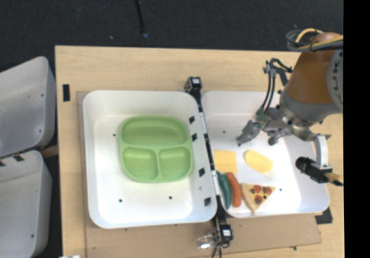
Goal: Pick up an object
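a pale wooden bench (pixel 69 66) stands on a dark carpeted floor (pixel 173 2), and a thin dark line, maybe a cable, runs across that floor toward the bench's far edge. white curved panels (pixel 23 112) sit just off the bench's left side. two shallow white bins lie side by side on the wood, touching along a strip of small black clips.

the left bin (pixel 104 199) holds a single green divided plate (pixel 155 148), lying flat near its middle, with one long compartment on the far side and two smaller ones nearer.

the right bin (pixel 231 106) holds the toy food, gathered in its near left part. a yellow cheese square (pixel 225 162) lies flat beside the dividing wall. just right of it, apart from it, is a yellow oval piece (pixel 259 161). below the cheese a red sausage (pixel 232 187) lies along the wall with a dark green piece (pixel 223 184) pressed at its left side. a pizza slice (pixel 257 195) lies just right of the sausage, close to the near rim.

the grey arm with its orange band (pixel 312 83) reaches in from the right over the right bin. the gripper (pixel 260 132) hangs just beyond the yellow oval piece, its fingers spread apart with nothing between them.
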`<state>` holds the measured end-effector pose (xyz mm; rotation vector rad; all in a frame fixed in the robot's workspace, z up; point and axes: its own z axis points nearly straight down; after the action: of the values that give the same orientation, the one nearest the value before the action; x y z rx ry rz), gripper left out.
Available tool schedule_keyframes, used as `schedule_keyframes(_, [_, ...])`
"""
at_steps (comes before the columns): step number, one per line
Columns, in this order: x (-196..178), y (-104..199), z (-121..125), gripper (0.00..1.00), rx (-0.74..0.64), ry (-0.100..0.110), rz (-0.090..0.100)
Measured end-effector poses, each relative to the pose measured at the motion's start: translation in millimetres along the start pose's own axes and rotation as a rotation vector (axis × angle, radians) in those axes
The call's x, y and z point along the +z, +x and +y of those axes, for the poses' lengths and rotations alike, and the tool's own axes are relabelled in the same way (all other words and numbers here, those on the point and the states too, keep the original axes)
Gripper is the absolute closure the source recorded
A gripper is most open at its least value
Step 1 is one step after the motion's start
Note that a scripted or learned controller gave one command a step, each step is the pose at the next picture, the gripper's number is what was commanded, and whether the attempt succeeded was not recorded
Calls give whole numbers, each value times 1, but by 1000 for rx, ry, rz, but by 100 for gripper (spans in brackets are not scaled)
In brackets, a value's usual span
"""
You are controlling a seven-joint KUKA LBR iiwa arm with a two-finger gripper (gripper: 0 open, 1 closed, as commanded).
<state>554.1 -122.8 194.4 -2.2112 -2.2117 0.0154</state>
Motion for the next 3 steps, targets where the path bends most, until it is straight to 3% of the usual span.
schedule_keyframes(1, [-6,0,3,0,-3,-12,-2])
schedule_keyframes(3, [97,-6,0,0,0,-11,-4])
